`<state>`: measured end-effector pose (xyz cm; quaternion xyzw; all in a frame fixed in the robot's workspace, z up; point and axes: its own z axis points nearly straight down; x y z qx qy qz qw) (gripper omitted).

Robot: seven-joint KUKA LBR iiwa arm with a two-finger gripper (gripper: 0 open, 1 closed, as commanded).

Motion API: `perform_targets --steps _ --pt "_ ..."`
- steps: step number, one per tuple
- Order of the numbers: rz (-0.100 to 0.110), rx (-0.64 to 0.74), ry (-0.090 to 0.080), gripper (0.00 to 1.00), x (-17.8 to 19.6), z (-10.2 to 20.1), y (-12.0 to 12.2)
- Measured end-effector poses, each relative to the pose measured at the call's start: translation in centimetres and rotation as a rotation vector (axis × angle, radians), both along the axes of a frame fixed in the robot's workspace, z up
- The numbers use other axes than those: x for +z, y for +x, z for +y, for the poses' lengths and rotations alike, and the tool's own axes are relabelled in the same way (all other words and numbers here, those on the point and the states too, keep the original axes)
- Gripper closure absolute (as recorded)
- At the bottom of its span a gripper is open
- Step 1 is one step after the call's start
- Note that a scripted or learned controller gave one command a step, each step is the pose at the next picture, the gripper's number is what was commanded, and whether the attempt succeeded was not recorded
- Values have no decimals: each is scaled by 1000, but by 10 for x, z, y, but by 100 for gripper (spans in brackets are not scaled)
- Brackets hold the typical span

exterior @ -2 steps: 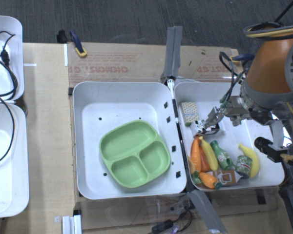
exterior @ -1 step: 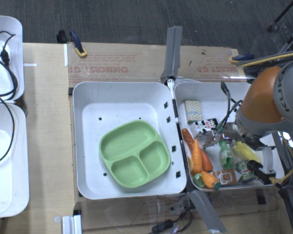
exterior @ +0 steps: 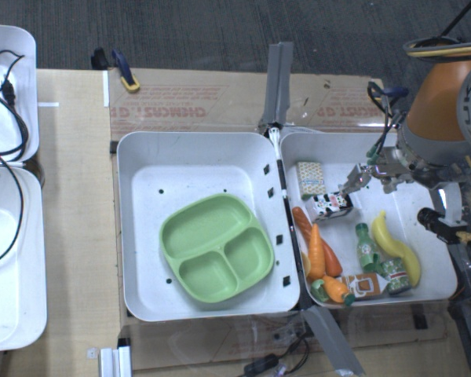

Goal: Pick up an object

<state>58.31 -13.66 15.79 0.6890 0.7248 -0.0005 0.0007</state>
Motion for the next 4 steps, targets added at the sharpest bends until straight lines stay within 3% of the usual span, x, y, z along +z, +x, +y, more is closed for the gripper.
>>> perform_targets --steps 1,2,3,4 --pt "4 1 1 0 -64 -28 -63" --pt "0 -1 0 100 -54 -29 -61" --pt "1 -3 0 100 81 -22 -92" --pt "3 -4 1 100 41 25 -94"
